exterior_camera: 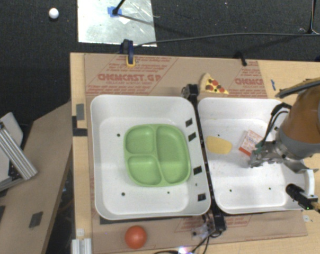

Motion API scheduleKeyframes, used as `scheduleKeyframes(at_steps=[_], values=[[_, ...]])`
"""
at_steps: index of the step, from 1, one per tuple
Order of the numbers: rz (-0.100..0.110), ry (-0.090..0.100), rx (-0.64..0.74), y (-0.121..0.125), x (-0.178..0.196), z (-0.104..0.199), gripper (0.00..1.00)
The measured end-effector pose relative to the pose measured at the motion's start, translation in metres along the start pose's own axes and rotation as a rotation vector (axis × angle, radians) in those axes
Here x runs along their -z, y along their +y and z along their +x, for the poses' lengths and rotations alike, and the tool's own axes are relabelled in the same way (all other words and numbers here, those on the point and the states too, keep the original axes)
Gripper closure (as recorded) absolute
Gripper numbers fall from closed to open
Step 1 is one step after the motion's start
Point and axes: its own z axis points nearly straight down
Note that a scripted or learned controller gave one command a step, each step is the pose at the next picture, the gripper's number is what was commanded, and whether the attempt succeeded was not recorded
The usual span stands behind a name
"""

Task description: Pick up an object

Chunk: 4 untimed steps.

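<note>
Two shallow white bins sat side by side on a brown surface (165,70) printed with red lettering, seen from above at a slant. The left bin (104,142) held a pale green plate (157,155) divided into three compartments, lying flat near the bin's middle. The right bin (245,194) held a flat yellow piece (219,145) near its left wall and, to the right of that piece, a small red-and-white packet (250,141) lying tilted. The grey arm with its orange band (308,118) reached in from the right, over the right bin's far side. Its hand (259,156) hung low just below and to the right of the red-and-white packet, very near or touching its lower edge; whether the hand was open or closed could not be told, and nothing was clearly seen in its grip. Outside the bins, a toy pizza slice (213,84) rested on the surface just behind the gap between them, and an orange-red ball (135,236) lay in front of the left bin.
</note>
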Motion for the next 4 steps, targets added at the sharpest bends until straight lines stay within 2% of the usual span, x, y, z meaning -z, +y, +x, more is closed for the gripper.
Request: scheduleKeyframes(at_steps=[3,4], values=[[-0.005,-0.002,0.004,0.024,0.173,-0.016,1.0],[0.001,0.002,0.009,0.035,0.176,0.036,1.0]])
